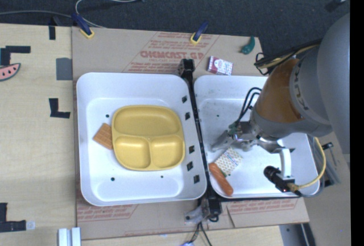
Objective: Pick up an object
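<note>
From my console, the nearest thing to me in the right bin [250,87] was an orange carrot-like piece [220,179], lying against that bin's near-left corner. Touching its far end lay a small patterned packet [228,161], and this looked to be the thing the pick was aimed at. The pincer [226,140] sat just beyond the packet, toward the bin's left wall, low over the floor. I could make out grey metal fingers [220,140] splayed out to the left, but whether they stood apart or together I could not tell from this angle. Nothing showed between them, and the packet lay flat on the bin floor, so I judged the grasp not yet made.

That left nearly all of the job: settle on the packet or the carrot piece, close on it, and lift it clear.

Left of the right bin, the left bin [91,86] held a yellow divided plate [148,137] with a brown wafer-like piece [103,136] tucked at the plate's left edge. Beyond the right bin's far rim, a small red-and-white box [219,65] rested on the cardboard covering the tabletop [34,125].
</note>
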Robot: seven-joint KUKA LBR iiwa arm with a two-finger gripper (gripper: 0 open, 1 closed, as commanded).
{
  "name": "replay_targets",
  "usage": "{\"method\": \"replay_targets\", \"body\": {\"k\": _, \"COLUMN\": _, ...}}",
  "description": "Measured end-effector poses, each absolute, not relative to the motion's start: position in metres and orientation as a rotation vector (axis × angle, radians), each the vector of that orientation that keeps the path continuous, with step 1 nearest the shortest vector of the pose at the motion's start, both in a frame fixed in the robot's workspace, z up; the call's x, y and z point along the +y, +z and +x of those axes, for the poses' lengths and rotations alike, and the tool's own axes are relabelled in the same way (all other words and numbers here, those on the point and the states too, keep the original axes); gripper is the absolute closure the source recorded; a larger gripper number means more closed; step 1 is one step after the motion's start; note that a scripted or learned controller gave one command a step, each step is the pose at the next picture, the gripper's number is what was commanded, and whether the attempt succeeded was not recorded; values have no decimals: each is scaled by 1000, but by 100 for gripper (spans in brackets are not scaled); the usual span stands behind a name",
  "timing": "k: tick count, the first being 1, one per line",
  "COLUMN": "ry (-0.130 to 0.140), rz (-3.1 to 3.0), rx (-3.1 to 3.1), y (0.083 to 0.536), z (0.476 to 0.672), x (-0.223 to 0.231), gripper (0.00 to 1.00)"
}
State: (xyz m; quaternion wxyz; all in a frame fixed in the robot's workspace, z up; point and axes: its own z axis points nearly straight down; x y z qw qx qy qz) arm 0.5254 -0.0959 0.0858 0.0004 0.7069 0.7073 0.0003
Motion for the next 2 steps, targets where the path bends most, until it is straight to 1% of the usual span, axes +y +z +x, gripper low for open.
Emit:
{"method": "replay_targets", "body": {"k": 1, "ry": 2, "rz": 2216, "rx": 2222, "y": 86, "z": 637, "x": -95, "gripper": 0}}
{"method": "replay_targets", "body": {"k": 2, "ry": -2, "rz": 2215, "rx": 2221, "y": 96, "z": 636, "x": -95, "gripper": 100}}
